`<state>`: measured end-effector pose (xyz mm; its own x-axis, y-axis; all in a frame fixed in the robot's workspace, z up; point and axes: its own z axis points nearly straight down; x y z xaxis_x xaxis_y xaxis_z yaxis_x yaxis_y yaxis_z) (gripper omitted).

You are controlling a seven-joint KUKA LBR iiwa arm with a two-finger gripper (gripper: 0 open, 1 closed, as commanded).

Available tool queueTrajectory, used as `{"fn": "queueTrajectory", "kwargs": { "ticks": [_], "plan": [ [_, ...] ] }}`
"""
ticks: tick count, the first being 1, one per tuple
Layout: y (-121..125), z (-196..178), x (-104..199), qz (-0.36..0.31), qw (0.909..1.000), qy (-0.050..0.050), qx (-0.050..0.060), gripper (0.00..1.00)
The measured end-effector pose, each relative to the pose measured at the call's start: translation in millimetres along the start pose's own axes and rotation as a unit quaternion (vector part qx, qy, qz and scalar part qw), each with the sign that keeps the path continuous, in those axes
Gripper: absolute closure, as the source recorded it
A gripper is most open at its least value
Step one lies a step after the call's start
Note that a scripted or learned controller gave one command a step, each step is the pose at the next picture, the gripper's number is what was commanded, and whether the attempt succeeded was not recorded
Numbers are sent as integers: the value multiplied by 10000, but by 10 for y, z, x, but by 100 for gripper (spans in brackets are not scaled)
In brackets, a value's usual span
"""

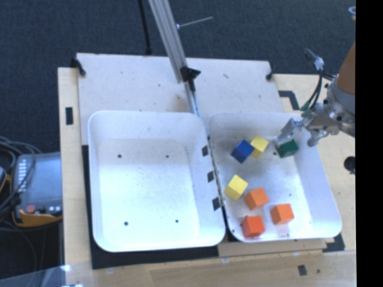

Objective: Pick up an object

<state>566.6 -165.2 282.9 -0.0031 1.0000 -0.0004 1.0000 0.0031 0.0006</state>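
The right bin [311, 178] holds several small blocks: a green one [287, 149], a blue one [242, 151], two yellow ones [259, 145] [236, 186] and three orange ones [257, 198] [282, 213] [253, 225]. My gripper [302, 134] hangs over the bin's upper right part, with its fingers apart and open. The green block lies just below and to the left of the left finger [292, 127]. It is beside the finger, not between the two.
The left bin [149, 178] lies beside the right one, and the two share a middle rim. A slanted metal pole [169, 31] rises behind the bins. A grey device with cables [36, 187] sits off the bench's left edge.
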Motion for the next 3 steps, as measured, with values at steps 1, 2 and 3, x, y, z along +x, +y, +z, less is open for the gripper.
{"fn": "queueTrajectory", "kwargs": {
  "ticks": [1, 2, 3],
  "plan": [
    [0, 0, -2, 9, 10000, 1, -2, 0],
    [-3, 585, -100, 22, 10000, -2, 27, 0],
    [-8, 1220, -105, 28, 10000, 1, 30, 0]
  ]
}}
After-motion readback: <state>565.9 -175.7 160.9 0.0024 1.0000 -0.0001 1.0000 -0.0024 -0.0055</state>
